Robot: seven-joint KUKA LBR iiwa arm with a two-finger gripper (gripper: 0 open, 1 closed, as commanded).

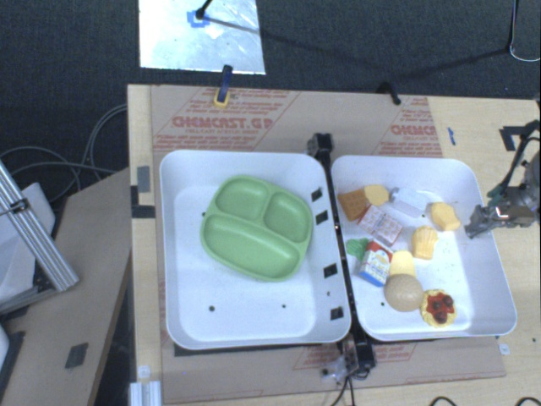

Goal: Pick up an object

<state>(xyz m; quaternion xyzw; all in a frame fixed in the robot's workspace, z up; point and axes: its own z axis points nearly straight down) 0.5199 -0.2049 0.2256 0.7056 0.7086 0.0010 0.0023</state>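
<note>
there, "chemcast gp" lettering [223, 123] on bench board [355, 117]

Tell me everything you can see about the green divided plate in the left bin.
The green divided plate is pale green and looks like matte plastic, with rounded corners and three compartments: one long one toward the near side and two smaller ones behind it. It lies flat, right side up and slightly turned, near the middle of the left bin, resting on the bin's floor.
</note>
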